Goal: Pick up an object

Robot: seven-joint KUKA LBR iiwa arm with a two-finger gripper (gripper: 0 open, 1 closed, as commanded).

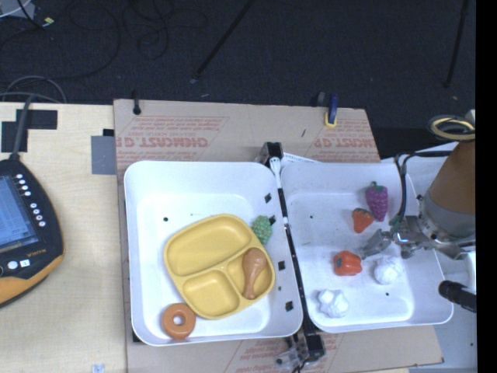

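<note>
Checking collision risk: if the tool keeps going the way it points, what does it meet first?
Probably the red pepper: the tool points left and slightly down over the right bin. Height is unclear from above, so it could meet the bin floor first.

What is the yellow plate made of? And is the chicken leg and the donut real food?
The yellow plate looks like smooth moulded plastic with a soft shine. The chicken leg and donut seem toy plastic too: even colour, glossy skin, though I can't be sure.
</note>
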